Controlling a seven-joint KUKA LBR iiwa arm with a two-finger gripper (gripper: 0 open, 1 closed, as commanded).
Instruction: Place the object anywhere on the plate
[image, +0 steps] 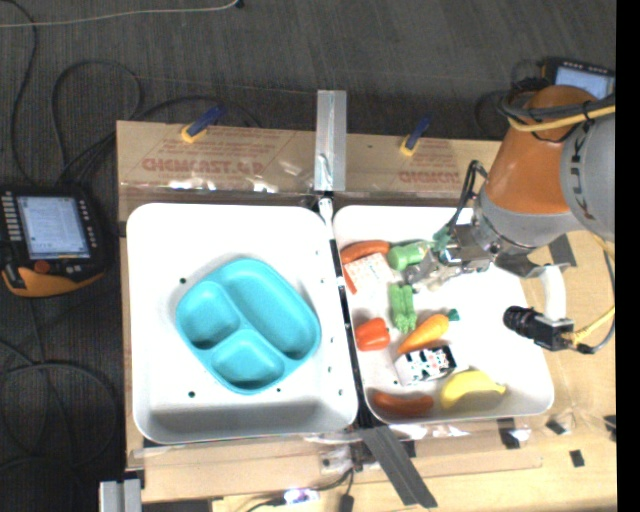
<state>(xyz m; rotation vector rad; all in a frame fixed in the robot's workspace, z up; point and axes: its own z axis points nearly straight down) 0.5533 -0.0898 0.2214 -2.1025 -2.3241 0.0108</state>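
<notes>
- Two shallow white bins sit side by side on the bench: the left bin (150, 250) bears the plate, the right bin (500, 330) bears a scatter of toy food.
- One grey arm (540, 180) with an orange band reaches in from the right, its gripper (440, 262) low over the upper part of the right bin.
- Whether the jaws are open or shut I cannot tell; the metal tip is small and blurred against the items below it.
- Just beside the gripper's tip lies a pale green rounded object (404, 255), smooth and plastic-looking; contact cannot be judged.
- Left of that, a red-orange sausage shape (362, 249) lies near the bin's upper left corner, with a white-and-red packet (367, 272) just below it.
- A dark green ridged stick (402, 306) lies upright in the view at the bin's middle.
- A small orange-red rounded piece (371, 334) rests by the divider between the bins.
- A carrot (428, 330), tapered and orange with a green top, lies tilted near the middle.
- Below it stand a white box with dark print (424, 364), a yellow banana (470, 388) and a brown-red oblong (404, 403) along the near wall.
- The plate (248, 322) is turquoise, glossy, rounded-rectangular and split into three compartments, set at a slant in the left bin.
</notes>
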